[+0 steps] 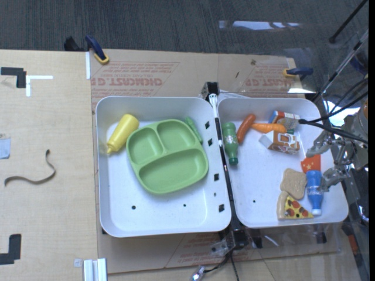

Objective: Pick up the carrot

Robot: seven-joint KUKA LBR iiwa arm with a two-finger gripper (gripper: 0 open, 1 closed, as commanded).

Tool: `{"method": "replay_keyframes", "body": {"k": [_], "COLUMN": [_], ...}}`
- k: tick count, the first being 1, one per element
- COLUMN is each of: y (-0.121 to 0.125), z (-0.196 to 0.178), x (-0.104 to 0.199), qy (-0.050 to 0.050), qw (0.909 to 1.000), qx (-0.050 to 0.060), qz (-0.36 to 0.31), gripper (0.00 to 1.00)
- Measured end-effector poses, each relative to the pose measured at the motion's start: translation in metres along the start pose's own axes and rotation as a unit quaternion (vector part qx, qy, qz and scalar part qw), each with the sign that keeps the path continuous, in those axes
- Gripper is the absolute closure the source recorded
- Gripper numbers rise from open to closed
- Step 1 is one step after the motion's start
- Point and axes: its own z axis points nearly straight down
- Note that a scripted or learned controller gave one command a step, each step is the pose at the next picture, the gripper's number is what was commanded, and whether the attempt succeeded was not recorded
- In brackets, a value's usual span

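The carrot (268,127) is orange and lies flat near the back of the right bin (258,206). Its pale leafy end points right, against a small orange-and-white box (283,141). My gripper (329,160) hangs over the bin's right rim, right of the carrot and nearer the front. It is open, with nothing between its metal fingers (323,143). A blue bottle (314,191) with a red cap lies just below the gripper.
A red-orange sausage-shaped piece (245,125) and a green bottle (229,142) lie left of the carrot. Bread (294,183) and a pizza slice (293,208) sit at the front right. The left bin (117,215) holds a green divided plate (167,155) and a yellow bottle (121,132).
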Motion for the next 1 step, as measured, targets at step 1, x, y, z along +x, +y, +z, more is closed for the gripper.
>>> {"method": "replay_keyframes", "body": {"k": [1], "y": [0.0431], "z": [0.1105], "x": [0.0085], "qy": [-0.004], "qw": [0.9995], "qx": [0.001], "qz": [-0.031], "gripper": [0.0]}}
